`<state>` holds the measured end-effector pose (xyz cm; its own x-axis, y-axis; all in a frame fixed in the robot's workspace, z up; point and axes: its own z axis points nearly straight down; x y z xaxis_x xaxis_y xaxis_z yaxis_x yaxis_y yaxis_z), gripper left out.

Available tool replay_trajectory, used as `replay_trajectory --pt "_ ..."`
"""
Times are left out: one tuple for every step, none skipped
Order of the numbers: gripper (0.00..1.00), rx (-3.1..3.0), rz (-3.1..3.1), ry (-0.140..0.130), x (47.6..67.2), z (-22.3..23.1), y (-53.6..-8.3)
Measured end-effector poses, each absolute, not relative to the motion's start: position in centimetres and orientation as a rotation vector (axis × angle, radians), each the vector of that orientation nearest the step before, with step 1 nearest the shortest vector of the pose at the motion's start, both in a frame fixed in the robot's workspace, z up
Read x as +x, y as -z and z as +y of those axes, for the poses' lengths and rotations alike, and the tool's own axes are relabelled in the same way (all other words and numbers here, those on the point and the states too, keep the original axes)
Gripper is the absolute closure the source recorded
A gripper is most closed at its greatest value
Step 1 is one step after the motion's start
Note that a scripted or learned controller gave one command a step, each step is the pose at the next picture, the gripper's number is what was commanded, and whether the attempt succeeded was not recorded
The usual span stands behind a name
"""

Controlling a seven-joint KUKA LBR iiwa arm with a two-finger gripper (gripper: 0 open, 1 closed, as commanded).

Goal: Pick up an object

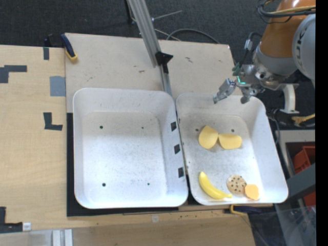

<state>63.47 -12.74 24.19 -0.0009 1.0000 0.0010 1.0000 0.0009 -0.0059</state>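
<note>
Lying in right white plastic bin (266, 137): two pale yellow rounded pieces (219, 139) mid-bin, touching; curved yellow toy banana (212, 187) near front edge, long axis slanting toward front right corner, beside speckled tan cookie (236, 184) and small orange round piece (251, 191). Hovering over back edge, two-finger gripper (231, 92), fingers apart, holding nothing. Approaching step; next needing descent onto one piece.

You will find no readable text, label, brand, number or sign anywhere on the worktop (118, 60), either bin, or the arm here.
</note>
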Motion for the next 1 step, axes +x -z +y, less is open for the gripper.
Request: replay_trajectory --pt "0.0 -2.218 -2.223 -0.001 63.56 -12.74 -24.51"
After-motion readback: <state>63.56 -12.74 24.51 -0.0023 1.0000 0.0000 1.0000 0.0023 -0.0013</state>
